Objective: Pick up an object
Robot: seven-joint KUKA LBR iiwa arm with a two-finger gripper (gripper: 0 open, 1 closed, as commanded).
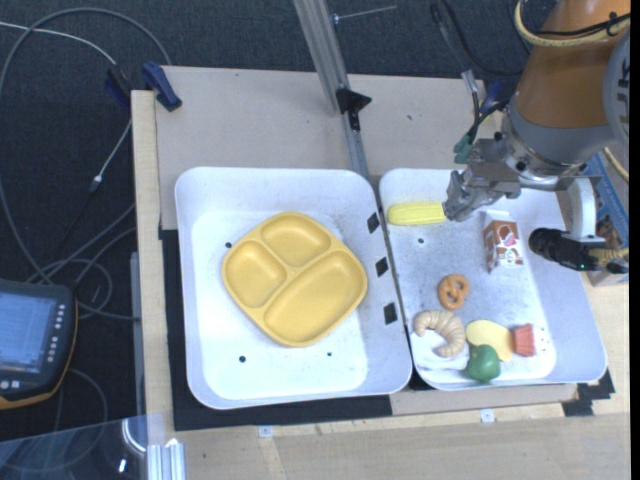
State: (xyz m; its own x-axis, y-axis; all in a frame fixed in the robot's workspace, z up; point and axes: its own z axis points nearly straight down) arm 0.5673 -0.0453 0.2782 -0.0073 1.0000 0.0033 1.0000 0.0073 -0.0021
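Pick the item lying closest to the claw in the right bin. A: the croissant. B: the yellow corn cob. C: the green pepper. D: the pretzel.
B: the yellow corn cob lies at the far end of the right bin right beside the claw, while the pretzel, croissant and green pepper lie nearer the bin's near end.

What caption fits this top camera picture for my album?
Robot gripper hovers beside the corn in the right bin; a yellow plate sits in the left bin.
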